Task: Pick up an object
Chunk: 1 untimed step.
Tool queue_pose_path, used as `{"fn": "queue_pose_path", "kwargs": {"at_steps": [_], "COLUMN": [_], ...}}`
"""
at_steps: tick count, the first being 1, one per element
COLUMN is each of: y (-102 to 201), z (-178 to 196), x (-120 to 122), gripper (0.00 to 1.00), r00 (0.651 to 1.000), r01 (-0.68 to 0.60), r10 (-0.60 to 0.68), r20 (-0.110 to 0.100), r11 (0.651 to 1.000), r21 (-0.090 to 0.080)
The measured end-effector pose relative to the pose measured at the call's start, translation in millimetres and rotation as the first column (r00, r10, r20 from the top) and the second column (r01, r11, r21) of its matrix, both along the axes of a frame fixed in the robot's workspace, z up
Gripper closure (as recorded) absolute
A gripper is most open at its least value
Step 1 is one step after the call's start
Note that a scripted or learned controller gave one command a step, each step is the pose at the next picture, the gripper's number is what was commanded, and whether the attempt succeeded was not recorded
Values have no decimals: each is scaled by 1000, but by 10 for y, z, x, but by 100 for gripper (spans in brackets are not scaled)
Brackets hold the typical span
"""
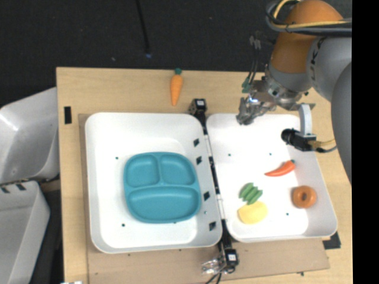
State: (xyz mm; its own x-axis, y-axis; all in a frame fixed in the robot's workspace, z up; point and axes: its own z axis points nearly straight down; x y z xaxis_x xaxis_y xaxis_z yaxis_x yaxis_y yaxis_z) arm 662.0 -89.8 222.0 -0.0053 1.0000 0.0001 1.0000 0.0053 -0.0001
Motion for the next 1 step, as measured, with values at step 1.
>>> {"fn": "queue_pose_path", "kwargs": {"at_steps": [1], "y": [496], "z": [-18], "x": [-103], "gripper": [100], "r00": [1000], "r01": [0], "r10": [0], "r20": [-1], "r11": [1000], "r21": [0]}}
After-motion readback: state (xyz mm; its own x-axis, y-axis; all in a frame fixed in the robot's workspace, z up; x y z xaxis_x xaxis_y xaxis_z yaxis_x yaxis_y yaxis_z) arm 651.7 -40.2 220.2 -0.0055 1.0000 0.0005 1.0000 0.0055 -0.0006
